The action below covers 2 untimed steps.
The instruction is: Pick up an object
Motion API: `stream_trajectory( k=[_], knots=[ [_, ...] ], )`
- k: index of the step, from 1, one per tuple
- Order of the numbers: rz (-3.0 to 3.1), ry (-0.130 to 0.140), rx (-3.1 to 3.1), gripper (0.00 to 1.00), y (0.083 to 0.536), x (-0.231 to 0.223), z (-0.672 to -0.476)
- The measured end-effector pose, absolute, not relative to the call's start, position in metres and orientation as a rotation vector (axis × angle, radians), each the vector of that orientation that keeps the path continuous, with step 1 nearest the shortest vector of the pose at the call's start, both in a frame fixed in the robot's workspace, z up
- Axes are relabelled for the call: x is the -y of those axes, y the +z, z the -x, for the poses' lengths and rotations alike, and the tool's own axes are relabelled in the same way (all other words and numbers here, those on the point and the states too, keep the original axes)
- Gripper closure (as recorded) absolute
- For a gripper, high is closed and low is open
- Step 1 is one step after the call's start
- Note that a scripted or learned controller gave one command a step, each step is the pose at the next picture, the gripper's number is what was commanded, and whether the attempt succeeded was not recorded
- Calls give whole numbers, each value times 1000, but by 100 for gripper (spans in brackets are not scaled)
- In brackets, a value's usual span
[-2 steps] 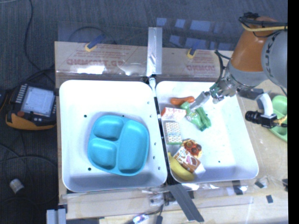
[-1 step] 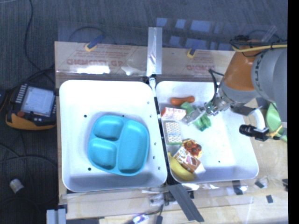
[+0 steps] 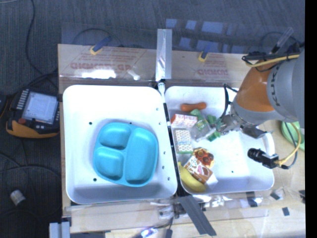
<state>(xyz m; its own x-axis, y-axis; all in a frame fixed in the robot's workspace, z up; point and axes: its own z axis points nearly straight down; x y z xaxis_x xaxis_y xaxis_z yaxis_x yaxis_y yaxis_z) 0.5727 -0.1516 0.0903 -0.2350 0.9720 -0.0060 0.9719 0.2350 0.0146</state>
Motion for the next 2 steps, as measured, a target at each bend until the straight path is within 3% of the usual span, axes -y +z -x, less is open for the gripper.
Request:
stream_trajectory(
  k=[1,2],
  knots=[
    [-1934,13,-2458,100,100,151,-573],
    [-2265,-6,-2174,100,267,150,-560]
  ],
)
